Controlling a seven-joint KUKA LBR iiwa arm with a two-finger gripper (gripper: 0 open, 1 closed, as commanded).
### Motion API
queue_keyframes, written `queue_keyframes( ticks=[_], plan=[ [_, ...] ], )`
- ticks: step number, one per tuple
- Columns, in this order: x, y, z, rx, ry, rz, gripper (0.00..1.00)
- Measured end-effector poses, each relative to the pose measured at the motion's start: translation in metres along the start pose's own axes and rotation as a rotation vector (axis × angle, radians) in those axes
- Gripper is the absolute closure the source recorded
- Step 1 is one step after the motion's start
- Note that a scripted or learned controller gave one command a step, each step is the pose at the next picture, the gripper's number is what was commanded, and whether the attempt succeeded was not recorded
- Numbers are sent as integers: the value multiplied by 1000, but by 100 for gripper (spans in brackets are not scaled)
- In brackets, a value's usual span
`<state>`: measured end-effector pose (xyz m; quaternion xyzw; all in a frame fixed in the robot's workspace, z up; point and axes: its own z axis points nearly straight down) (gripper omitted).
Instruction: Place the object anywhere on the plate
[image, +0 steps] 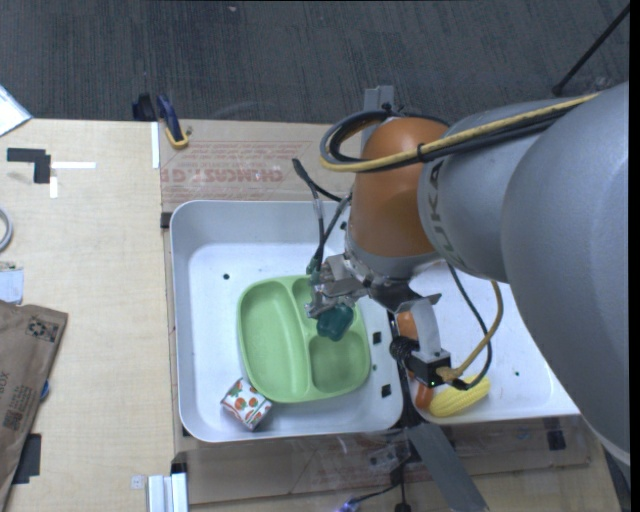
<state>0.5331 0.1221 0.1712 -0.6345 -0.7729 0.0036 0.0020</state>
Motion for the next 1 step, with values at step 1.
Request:
queue_keyframes(
  ticks=[1],
  plan=[
    [0,0,0,-1,0,1,0]
  ],
)
